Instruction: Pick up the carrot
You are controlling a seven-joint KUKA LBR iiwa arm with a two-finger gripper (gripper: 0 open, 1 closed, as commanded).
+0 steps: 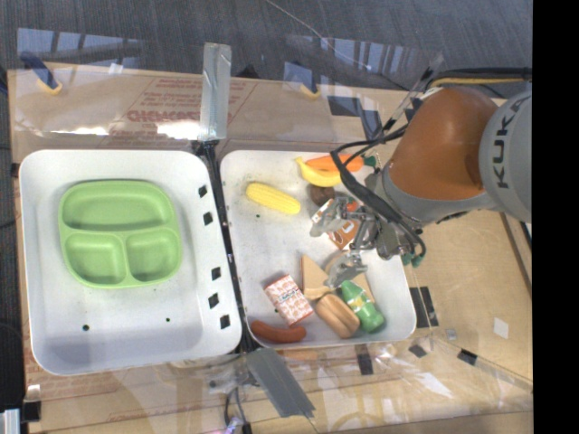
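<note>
An orange piece that looks like the carrot point(351, 163) lies at the right bin's far edge, partly hidden behind black cables and the arm's wrist. It touches a yellow fruit piece point(318, 170). My gripper point(336, 242) is low over the middle right of the right bin point(237, 242), nearer the camera than the carrot and apart from it. Its metal fingers point(324, 217) are spread open. A small red-brown item point(342, 234) sits between them; I cannot tell if it is touched.
The right bin also holds a yellow corn cob point(273, 198), a tan wedge point(314, 275), a red-and-white carton point(288, 298), a bun point(336, 316), a green bottle point(364, 305) and a sausage point(279, 333). A green divided tray point(118, 233) sits in the left bin.
</note>
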